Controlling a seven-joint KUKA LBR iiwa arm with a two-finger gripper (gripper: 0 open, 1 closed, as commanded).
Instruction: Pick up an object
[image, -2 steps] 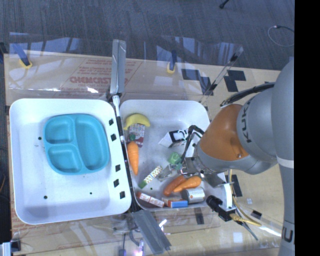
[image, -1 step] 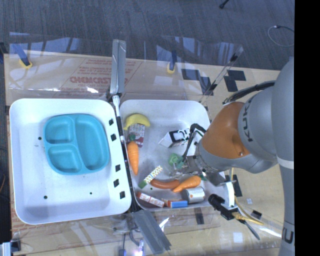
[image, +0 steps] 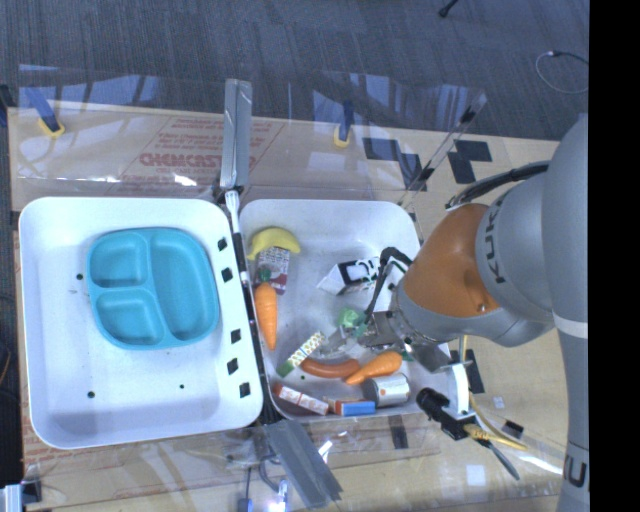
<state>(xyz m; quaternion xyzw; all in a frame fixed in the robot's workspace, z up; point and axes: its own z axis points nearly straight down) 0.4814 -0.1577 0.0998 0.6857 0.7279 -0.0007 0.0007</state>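
Grey and orange, the arm (image: 500, 270) reaches from the right over the right bin (image: 330, 212). Beside it, the left bin (image: 40, 300) holds a blue divided tray (image: 152, 286). The jaws (image: 372, 325) sit low among the clutter, just above an orange sausage-shaped toy (image: 330, 368); whether they are spread or pinching anything, I cannot tell. Nearby lie a carrot (image: 266, 312) and a yellow banana (image: 274, 239).
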